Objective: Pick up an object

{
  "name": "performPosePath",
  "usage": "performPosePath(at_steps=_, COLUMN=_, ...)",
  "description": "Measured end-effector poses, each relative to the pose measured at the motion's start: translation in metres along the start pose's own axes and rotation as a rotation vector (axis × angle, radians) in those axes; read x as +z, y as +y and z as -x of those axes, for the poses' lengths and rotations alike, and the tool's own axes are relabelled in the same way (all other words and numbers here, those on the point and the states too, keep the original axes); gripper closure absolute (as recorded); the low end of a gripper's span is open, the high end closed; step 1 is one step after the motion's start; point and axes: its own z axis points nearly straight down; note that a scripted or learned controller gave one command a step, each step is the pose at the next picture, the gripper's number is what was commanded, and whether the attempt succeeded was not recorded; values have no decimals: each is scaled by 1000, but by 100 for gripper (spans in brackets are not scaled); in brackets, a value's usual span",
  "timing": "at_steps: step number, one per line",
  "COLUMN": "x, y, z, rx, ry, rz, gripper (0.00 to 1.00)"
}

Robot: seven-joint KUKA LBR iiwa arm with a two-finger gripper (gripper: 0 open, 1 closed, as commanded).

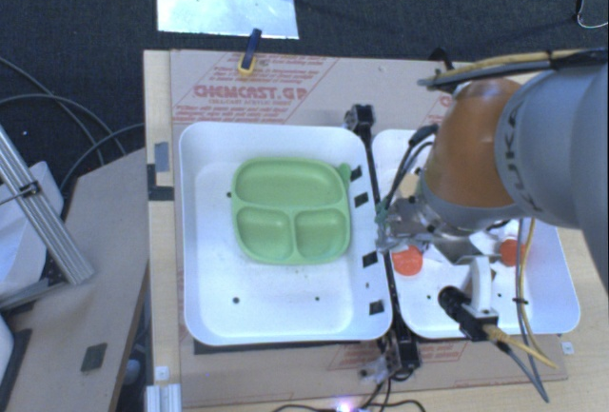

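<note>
Arm (504, 153) hangs over right bin (561, 305), hiding fingers; grip state unclear. Orange pieces (407, 262) at 6 o'clock; blind closing may miss.

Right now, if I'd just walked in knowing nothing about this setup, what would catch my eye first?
Probably the pale green divided plate lying flat in the middle of the left white bin, bright against the white. Next, the big grey arm with its orange band reaching in from the right and hanging low over the right bin. Beneath it, small orange-red objects peek out on that bin's floor.
</note>
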Motion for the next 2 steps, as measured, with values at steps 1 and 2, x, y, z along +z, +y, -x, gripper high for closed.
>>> performPosePath(at_steps=1, x=-89, y=9, z=-1, rx=2, ry=0, rz=7, gripper=100)
performPosePath(at_steps=2, x=16, y=-4, z=37, rx=11, ry=-3, rz=-13, gripper=100)
